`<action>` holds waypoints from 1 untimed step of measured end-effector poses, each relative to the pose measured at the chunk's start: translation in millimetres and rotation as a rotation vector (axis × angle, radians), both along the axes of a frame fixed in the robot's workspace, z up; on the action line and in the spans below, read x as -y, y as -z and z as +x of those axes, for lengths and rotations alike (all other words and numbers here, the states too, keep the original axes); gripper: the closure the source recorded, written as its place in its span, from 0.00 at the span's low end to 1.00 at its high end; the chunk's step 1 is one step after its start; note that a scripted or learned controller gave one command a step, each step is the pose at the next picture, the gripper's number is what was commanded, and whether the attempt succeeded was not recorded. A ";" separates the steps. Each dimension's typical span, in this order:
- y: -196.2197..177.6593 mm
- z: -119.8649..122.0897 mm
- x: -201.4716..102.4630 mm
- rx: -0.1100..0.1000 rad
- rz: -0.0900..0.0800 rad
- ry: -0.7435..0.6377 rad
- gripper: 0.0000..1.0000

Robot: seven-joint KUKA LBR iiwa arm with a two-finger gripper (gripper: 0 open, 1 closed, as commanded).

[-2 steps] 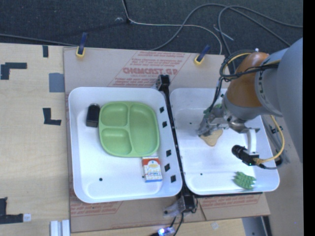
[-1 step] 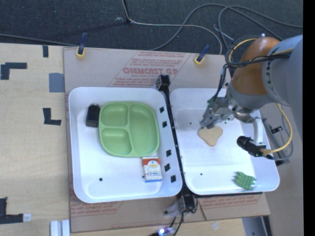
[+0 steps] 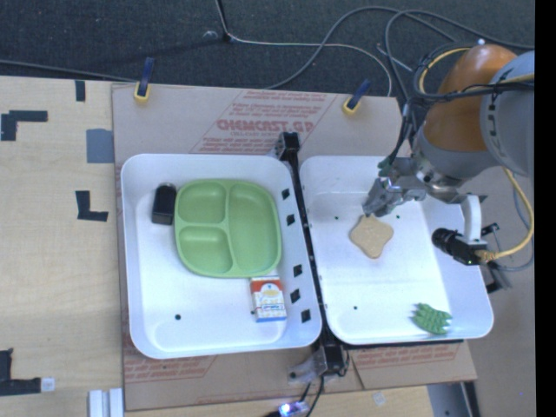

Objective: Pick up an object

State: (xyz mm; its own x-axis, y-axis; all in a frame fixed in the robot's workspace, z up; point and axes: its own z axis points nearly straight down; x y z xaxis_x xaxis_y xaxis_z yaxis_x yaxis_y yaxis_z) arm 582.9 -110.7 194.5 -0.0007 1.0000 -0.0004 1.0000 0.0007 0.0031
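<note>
A tan, bread-slice-shaped piece [image 3: 371, 236] lies on the floor of the right bin [image 3: 347, 315], toward its back middle. My gripper [image 3: 380, 202] hangs just above and behind it, near its upper edge. A small green leafy toy [image 3: 431, 319] rests in the right bin's front right corner. In the left bin [image 3: 143, 259] sits a green divided plate [image 3: 228, 227], with a small black block [image 3: 163, 204] at its left and a small red, white and blue box [image 3: 268, 299] in front of it.
A black divider with clips [image 3: 300, 233] runs between the two bins. The arm's orange band and grey wrist [image 3: 469, 111] loom over the right bin's back right corner. Cables [image 3: 365, 33] trail across the dark floor behind the bench.
</note>
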 end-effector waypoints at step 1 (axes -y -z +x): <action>-49.4 0.8 0.0 0.000 0.000 -0.001 1.00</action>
State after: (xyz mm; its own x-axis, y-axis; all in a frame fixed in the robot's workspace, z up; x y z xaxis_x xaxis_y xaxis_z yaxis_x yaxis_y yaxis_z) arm 583.7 -110.8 243.9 -0.0014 1.0000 -0.0008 1.0000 0.0014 0.0036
